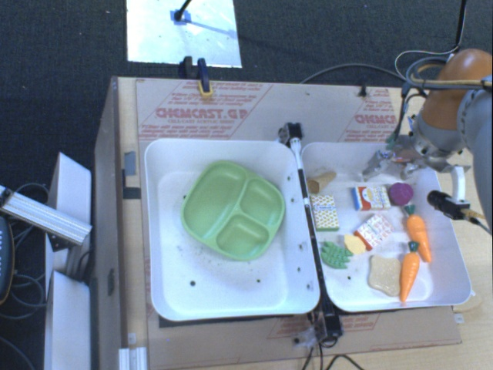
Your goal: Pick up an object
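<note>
Near edge of the right bin [462, 287]: a slice of toast [383, 275] is seen lying flat, with a carrot [408, 272] just beside it on its right, long axis running near-to-far with a slight lean, green top at the far end. A second carrot [417, 236] lies just beyond, green top at the far end too, tip pointing toward the first carrot's top. Left of the toast a green leafy piece [335, 254] is found, and next to it a small yellow piece [354, 244] touching a red-and-white packet [374, 230] (set at a diagonal). Further back a checked packet [324, 213] lies close to the divider between bins. Beyond that, a red-blue-white box [371, 197] is seen, long axis left-right, with a purple round item [400, 193] just beside its right end. A tan wedge [321, 181] sits at the far left of this bin.

In the left bin [166, 206] a green divided plate [233, 209] is placed, slightly tilted, three compartments.

The gripper [391, 160] is seen at the far side of the right bin, beyond the box and purple item, nothing visibly between the fingers; whether they are spread or pressed together cannot be told. No item blocks it from above.
</note>
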Motion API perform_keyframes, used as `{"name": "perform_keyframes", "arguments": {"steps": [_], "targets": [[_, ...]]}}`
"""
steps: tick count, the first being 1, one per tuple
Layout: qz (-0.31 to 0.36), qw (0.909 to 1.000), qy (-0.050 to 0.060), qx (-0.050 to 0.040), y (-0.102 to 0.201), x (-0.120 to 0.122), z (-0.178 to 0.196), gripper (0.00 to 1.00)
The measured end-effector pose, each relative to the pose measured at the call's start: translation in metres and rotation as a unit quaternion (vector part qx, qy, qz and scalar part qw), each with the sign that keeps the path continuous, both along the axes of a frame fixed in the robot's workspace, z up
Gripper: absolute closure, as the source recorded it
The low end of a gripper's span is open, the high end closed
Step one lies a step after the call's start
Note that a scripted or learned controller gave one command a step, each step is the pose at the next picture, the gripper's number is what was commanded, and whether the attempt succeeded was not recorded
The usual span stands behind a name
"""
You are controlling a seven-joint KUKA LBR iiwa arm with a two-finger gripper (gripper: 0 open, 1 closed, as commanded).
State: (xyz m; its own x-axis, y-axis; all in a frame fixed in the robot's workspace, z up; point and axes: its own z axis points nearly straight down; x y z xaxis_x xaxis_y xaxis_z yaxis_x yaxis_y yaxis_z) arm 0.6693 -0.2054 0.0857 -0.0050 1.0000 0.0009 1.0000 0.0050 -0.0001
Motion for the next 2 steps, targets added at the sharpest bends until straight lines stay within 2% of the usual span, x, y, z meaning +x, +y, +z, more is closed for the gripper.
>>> {"name": "perform_keyframes", "arguments": {"steps": [1,2], "targets": [[0.001,1.0,-0.004,-0.0017,-0.0006,0.0015,0.0117,1.0],[0.002,1.0,-0.003,-0.0017,-0.0004,0.0015,0.0115,0.0]]}}
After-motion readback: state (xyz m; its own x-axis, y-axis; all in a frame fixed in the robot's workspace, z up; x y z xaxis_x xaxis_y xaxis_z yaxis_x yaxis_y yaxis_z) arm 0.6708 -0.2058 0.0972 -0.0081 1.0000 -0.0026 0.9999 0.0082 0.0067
